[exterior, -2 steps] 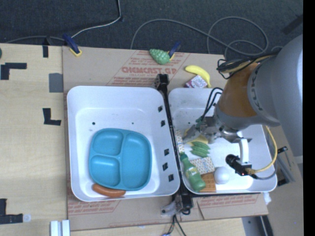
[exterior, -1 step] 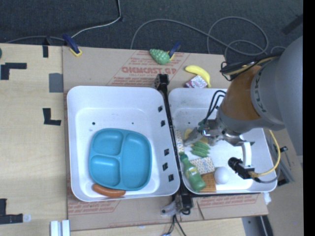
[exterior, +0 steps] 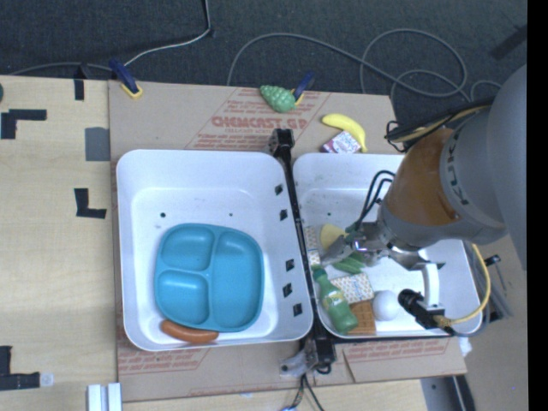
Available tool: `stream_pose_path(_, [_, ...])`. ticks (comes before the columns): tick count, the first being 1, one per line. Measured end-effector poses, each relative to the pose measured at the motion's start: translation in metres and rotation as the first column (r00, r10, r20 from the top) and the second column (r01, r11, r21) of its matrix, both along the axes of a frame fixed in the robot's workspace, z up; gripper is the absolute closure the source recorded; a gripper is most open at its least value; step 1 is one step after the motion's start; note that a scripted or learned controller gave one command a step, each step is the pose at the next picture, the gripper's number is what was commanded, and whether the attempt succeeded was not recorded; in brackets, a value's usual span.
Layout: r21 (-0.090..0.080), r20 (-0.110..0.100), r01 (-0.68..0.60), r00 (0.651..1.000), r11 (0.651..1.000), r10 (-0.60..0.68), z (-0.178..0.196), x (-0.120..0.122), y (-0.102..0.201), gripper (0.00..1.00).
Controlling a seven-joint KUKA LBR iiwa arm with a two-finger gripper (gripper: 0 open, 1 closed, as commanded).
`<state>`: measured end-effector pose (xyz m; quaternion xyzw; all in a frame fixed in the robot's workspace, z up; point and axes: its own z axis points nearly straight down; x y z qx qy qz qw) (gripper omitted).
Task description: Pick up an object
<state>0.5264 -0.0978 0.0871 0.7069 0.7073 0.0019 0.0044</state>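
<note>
**Operator:** While the feed holds steady, I'll start at the two-finger gripper (exterior: 347, 248). It sits low in the right-hand shallow white bin (exterior: 454, 328), over that bin's left part, and I can't tell from this angle how it's set, as the grey arm with the orange band (exterior: 428, 182) crowds it from above.

**Observer:** So nothing held?

**Operator:** Nothing I can see. I judge we're in the reach-and-descend step. Just under the tip lies a flat green piece (exterior: 348, 265); beside it, toward the divider, a small yellow item (exterior: 331, 233). Below those, a green plastic bottle (exterior: 333, 302) lies along the bin's left wall, touching a tan waffle-patterned square (exterior: 360, 289), with a white ball (exterior: 385, 305) just beside that.

**Observer:** And further out?

**Operator:** The left-hand white bin (exterior: 141, 178) holds a blue sectioned plastic plate (exterior: 208, 276) and an orange sausage-shaped toy (exterior: 189, 332) at its lower edge — both well apart from the tool. A yellow banana (exterior: 345, 128) lies outside on the cardboard.

**Observer:** Next move?

**Operator:** My guess: settle squarely on one item in that crowded cluster, close, then lift straight up — clutter could spoil the catch.
</note>
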Motion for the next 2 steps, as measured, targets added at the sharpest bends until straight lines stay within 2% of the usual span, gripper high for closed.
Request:
stream_pose_path(1, [0.002,-0.008,0.002,1.000,1.000,-0.002,-0.0009,0.0155,0.0001,0.00])
stream_pose_path(2, [-0.001,-0.003,0.001,1.000,1.000,-0.001,0.0090,0.0166,-0.0001,1.00])
